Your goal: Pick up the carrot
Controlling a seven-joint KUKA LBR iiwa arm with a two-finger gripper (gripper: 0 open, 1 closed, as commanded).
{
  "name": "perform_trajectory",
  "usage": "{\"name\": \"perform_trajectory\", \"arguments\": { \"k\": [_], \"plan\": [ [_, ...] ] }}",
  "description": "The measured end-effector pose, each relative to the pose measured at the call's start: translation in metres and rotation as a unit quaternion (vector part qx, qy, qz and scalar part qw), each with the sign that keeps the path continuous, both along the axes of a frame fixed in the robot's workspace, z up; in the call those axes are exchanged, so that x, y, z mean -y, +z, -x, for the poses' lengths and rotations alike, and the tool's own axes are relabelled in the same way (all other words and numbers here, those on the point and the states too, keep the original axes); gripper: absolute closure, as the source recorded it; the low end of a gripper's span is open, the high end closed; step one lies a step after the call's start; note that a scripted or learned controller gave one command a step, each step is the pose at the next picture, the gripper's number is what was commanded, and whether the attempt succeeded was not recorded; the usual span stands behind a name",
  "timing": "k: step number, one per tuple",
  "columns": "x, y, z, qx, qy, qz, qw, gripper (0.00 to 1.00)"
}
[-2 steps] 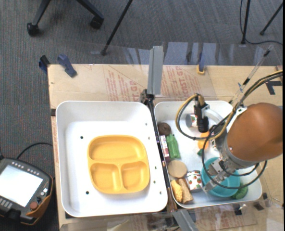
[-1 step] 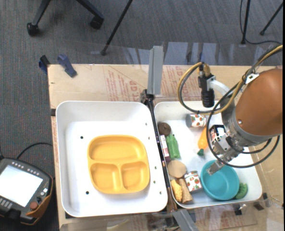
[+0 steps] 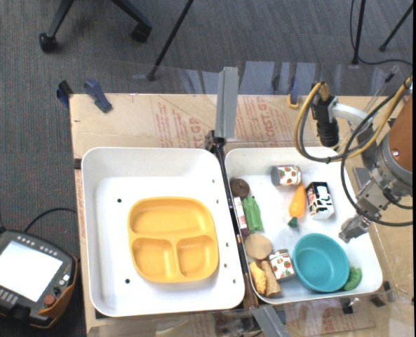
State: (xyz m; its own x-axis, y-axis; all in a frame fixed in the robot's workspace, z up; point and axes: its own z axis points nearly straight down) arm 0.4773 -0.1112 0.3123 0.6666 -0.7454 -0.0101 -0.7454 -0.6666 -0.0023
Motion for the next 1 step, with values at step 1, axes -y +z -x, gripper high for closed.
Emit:
{"name": "perform_trajectory", "arguments": {
  "k": [1],
  "plan": [
    [0.0501,0.0649,-0.0157,0.002,0.144,-0.0012,0.9895,1.0]
  ]
}}
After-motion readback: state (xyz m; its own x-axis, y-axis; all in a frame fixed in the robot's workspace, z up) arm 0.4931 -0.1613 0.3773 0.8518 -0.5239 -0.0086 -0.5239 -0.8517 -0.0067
